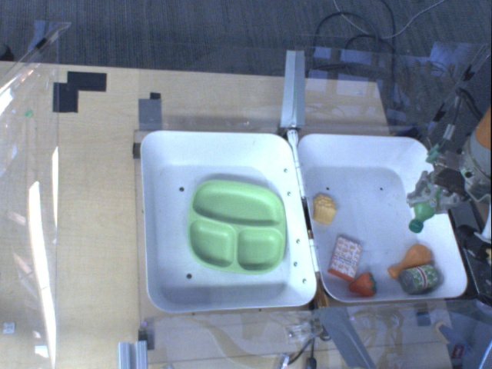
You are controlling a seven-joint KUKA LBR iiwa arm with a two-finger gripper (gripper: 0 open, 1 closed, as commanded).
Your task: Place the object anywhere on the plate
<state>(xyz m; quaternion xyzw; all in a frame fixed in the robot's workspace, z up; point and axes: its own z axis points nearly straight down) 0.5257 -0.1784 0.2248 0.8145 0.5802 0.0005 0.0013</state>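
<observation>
A green plate (235, 225) with three compartments lies in the left white bin (165, 206). In the right bin (369, 175) lie the loose objects: a small yellow piece (324, 207), a red and white patterned box (346, 257), a red strawberry (364, 284), an orange carrot (411, 258) and a grey-green round can (419, 279). My gripper (424, 206) hangs over the right side of the right bin, above and to the right of the carrot. Nothing visible is held in it.
A metal post (294, 91) stands behind the seam between the two bins. Black cables (361, 14) run across the floor at the back. A clear panel (31, 167) covers the bench's left side.
</observation>
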